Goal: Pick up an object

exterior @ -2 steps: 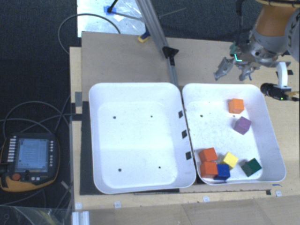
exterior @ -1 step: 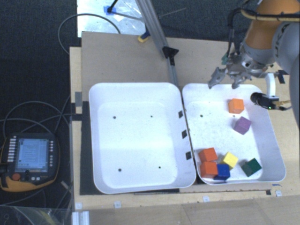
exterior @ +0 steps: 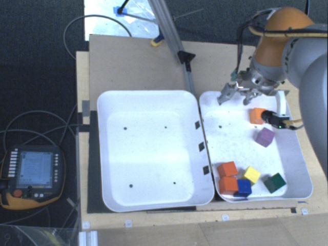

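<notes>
The two-finger metal gripper [exterior: 237, 95] hangs with its fingers spread and nothing between them, over the far end of the right shallow white plastic bin [exterior: 297, 160]. An orange cube [exterior: 257, 115] lies inside that bin, just beside the gripper.

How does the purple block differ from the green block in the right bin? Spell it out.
Colour: the purple block is pale violet, while the green block is dark green.
Place: the purple block lies mid-bin near the right wall; the green block sits at the near right corner.
Company: the purple block lies alone; the green block lies close to a yellow block.
Both are small cubes resting loose in the right bin.
</notes>
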Controlling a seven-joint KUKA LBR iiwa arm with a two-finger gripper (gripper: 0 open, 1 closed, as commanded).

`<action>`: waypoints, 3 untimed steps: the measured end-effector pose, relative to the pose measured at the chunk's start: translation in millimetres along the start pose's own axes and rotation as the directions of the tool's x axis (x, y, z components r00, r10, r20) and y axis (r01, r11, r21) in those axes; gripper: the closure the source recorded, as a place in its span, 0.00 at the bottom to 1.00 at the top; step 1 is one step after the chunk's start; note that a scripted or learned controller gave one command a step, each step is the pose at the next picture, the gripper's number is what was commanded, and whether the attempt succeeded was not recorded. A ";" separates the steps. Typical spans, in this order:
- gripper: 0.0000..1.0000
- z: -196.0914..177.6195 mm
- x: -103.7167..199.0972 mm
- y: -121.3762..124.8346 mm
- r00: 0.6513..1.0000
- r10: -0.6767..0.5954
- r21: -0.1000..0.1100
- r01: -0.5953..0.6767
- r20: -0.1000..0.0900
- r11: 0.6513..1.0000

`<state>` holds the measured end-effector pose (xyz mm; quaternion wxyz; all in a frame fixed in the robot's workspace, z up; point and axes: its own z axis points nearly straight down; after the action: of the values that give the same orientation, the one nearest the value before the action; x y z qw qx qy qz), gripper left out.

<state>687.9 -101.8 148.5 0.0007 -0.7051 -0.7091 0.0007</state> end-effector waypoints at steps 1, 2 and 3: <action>0.00 51.5 0.4 0.0 1.000 0.000 0.000 0.000 0.000 1.000; 1.00 36.5 0.4 2.4 1.000 -0.004 -0.008 0.004 0.001 1.000; 1.00 -10.0 0.4 -1.5 1.000 0.002 -0.009 -0.002 0.001 1.000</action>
<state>686.5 -101.3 158.5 -0.0030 -0.7057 -0.7085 -0.0021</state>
